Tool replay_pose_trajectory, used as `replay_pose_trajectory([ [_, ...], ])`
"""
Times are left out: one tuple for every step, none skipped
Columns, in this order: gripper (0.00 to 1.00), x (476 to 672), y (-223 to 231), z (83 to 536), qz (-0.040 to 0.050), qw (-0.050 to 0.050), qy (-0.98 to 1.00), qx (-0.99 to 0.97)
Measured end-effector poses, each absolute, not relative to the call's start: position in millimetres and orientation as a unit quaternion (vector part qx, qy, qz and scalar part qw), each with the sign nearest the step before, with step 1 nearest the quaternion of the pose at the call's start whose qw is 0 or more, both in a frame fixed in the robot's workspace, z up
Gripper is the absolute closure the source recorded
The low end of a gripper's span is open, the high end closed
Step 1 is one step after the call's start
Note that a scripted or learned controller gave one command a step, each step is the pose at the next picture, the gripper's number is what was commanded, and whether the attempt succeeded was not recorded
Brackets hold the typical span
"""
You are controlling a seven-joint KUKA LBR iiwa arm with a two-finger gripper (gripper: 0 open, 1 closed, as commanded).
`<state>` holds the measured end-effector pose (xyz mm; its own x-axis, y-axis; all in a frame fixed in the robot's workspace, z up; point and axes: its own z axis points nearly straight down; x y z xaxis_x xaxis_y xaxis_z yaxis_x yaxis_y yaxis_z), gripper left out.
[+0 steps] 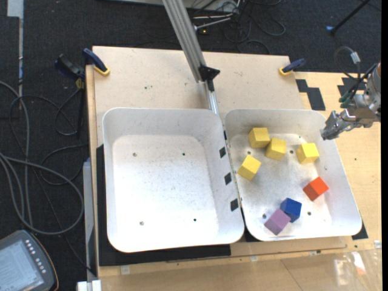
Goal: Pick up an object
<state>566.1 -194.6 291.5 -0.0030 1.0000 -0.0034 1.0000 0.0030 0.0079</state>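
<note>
The right bin (339,223) holds several cubes: yellow ones at the back (259,137), (276,148), (307,153) and one nearer the divider (249,167), an orange-red cube (315,188), a blue cube (291,208) and a purple cube (277,221) touching it. My gripper (333,128) hangs at the bin's far right rim, up and to the right of the rightmost yellow cube, with nothing seen between its fingers.
The left bin (115,162) sits beside the right one on the wooden bench. A metal pole (185,32) slants in from the top to the bins' shared back edge. Clamps (97,62), (292,66) grip the bench's far corners.
</note>
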Motion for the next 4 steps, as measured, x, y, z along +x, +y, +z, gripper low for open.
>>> replay_pose_trajectory([
  [1.00,569.6,-145.1,272.9,0.0003,0.000,0.710,0.704],
  [1.00,580.7,-92.7,257.8,0.0001,-0.001,0.710,0.704],
  [1.00,585.4,-29.5,247.5,0.0004,-0.001,0.710,0.704],
  [1.00,588.0,20.9,233.3,-0.0004,-0.002,0.710,0.704],
])
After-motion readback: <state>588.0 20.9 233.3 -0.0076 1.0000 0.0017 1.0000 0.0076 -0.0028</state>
